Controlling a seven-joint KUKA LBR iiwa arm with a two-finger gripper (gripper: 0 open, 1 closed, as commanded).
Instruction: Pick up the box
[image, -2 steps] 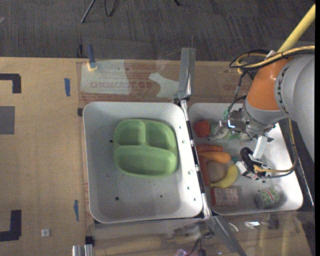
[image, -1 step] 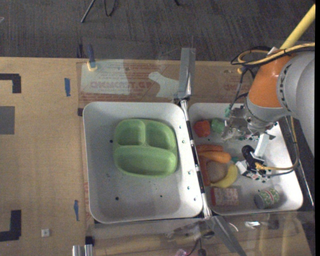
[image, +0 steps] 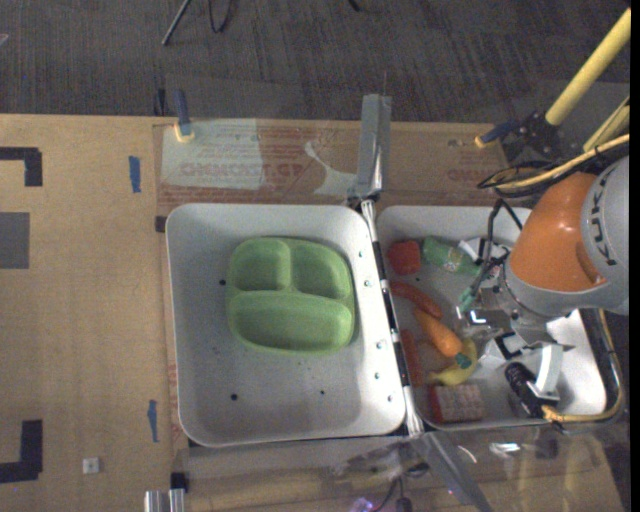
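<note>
Pincer (image: 520, 345) poised low in right bin (image: 590, 395), grip state impossible to tell; apparently lining up on box (image: 457, 402) lying near-left among toy food (image: 440, 335).

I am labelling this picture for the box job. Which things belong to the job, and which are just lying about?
For the job:
- box, in the right bin
- claw

Lying about:
- green plate in the left bin
- carrot
- banana
- green bottle
- red thing
</note>
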